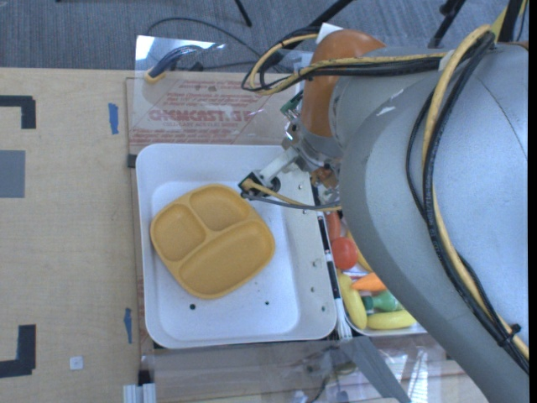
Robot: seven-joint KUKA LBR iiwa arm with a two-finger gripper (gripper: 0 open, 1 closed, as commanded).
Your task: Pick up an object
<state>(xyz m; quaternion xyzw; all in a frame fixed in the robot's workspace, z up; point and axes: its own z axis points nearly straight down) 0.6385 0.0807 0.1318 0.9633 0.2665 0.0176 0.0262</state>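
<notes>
Yellow divided plate [212, 240] lies in the view's left bin [159, 162]; the gripper [323, 177] hangs near the bins' shared edge, and whether it is apart or together cannot be told.

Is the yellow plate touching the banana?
Apart. The camera view shows the yellow plate in the left bin and the banana in the right bin, with both rims between.

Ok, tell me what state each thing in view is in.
Yellow divided plate: flat, face up, compartments bare, in the left bin.
Left bin: holds the plate.
Right bin: partly covered by the arm, holds colourful toys.
Gripper: over the left bin's far right corner.
</notes>
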